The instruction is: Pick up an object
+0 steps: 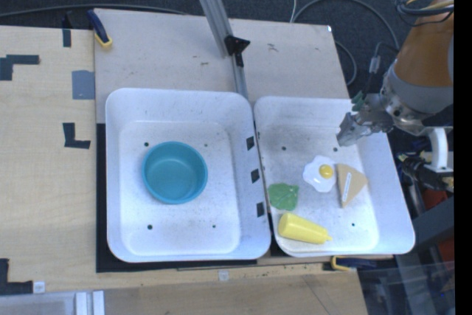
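Observation:
The right bin [295, 122] holds a toy fried egg [321, 174], a tan cheese wedge [349, 184] touching its right side, a green leafy piece [283, 196] and a yellow corn-like piece [302, 229] near the front rim. A blue bowl [175, 172] sits in the left bin [125, 114]. My gripper [349, 132] hangs over the right bin's far right part, above and behind the egg and the wedge. Nothing shows held under it.
A slanted metal pole [214, 0] rises from the back of the bench down to the gap between the bins. Cables [310, 7] lie on the floor behind. The arm's orange band [428, 48] stands at the right edge.

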